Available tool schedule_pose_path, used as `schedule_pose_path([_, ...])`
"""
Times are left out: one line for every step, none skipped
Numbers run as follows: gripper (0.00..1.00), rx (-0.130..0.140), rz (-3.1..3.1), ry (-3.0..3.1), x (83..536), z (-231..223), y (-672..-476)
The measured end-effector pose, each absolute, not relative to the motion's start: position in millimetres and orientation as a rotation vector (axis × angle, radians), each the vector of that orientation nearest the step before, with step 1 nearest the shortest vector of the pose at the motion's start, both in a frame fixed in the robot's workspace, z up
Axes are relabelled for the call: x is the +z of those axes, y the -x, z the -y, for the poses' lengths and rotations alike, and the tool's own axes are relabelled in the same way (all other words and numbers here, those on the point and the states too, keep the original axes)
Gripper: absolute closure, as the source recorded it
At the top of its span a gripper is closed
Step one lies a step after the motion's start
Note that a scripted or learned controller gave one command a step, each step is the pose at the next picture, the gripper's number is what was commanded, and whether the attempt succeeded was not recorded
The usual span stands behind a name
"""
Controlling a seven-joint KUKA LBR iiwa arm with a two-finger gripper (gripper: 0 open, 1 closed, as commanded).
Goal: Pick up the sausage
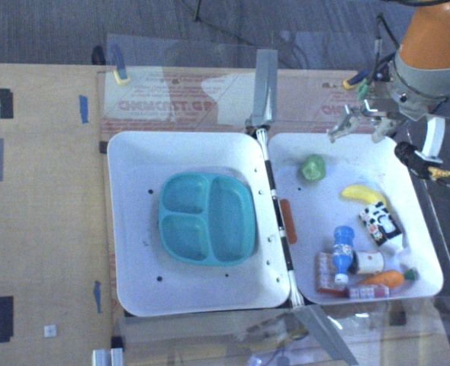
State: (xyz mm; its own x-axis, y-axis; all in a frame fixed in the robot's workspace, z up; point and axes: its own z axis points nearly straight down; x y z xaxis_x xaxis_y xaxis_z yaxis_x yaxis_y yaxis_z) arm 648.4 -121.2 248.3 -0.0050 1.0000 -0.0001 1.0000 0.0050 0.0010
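The end effector (362, 120) hangs at the upper right of the frame, over the far rim of the right bin (427, 280), with its two thin metal fingers spread apart and nothing between them. Above it rises the grey wrist with its orange band (431, 33).

Outward from there, the right bin holds a green lump (313, 168) just below the end effector, then a banana (362, 194), a black-and-white toy (380, 223), a small bottle (342, 248), a carrot (383, 279) and a flat packet (328, 273) near the lower edge.

The sausage (287, 219), a slim reddish-brown stick, lies lengthwise along the left wall of the right bin, touching or almost touching it, well apart from the end effector.

It looks light, smooth and probably rigid plastic, so it may roll or slip. A pinch across its narrow middle seems best, though the wall beside it leaves scant room for one finger.

The left bin (133, 280) carries a teal divided plate (207, 217) on the counter (42, 204).
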Motion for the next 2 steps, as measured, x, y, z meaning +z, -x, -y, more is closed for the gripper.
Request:
schedule_pose_path([0.0, 0.005, -2.426, -1.989, 90, 90, -640.4])
schedule_pose_path([0.0, 0.004, -2.436, -1.973, 88, 143, -594.2])
